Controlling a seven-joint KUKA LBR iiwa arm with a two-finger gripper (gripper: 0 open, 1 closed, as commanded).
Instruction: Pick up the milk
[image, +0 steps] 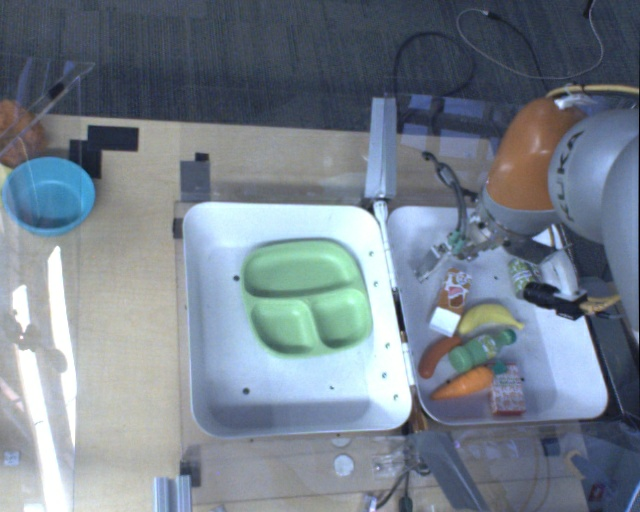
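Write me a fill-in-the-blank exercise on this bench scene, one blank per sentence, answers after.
1. The sectioned plate in the left bin is coloured ____.
2. The banana lies in the ____ bin.
3. The carrot lies right next to the green ____.
4. The bowl at the bench's left edge is coloured ____.

Missing words: green; right; bottle; blue

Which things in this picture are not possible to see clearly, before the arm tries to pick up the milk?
- Gripper, camera view: too small and blurred to tell how the fingers stand.
- Milk: several small packages lie in the right bin; labels are too small to read, so which one is the milk is unsure.
- Small green item: partly hidden beside the arm.
- Orange thing: cut off by the left edge.
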